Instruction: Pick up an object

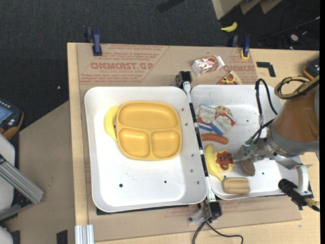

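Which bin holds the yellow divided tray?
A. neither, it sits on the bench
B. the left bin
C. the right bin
B: the yellow divided tray lies inside the left bin, while the right bin holds the small food items.

A robotics lab: a brown paper-covered bench (127, 65) held by blue clamps (95, 40) at the frame's top, loose black cables (261, 98) at right, dark carpet (45, 14) beyond.

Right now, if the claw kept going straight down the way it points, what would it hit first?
Most likely the small dark brown object just under the claw in the right bin. The red item lies to its left. Depth is hard to judge from this view.
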Robot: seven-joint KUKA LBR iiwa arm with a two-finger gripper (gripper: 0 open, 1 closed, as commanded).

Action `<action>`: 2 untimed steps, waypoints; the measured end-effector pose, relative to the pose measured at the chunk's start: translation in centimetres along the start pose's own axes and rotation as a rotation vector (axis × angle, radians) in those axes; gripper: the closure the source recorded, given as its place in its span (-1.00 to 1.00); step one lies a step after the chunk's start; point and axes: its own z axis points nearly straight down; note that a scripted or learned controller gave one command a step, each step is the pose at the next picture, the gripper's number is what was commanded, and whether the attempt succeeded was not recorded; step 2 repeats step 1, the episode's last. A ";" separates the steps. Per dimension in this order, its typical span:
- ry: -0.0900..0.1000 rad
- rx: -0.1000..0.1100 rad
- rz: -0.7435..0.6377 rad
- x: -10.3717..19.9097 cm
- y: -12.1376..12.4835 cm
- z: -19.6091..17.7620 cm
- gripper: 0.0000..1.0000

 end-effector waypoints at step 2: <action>0.003 0.002 -0.012 11.5 4.5 -9.0 1.00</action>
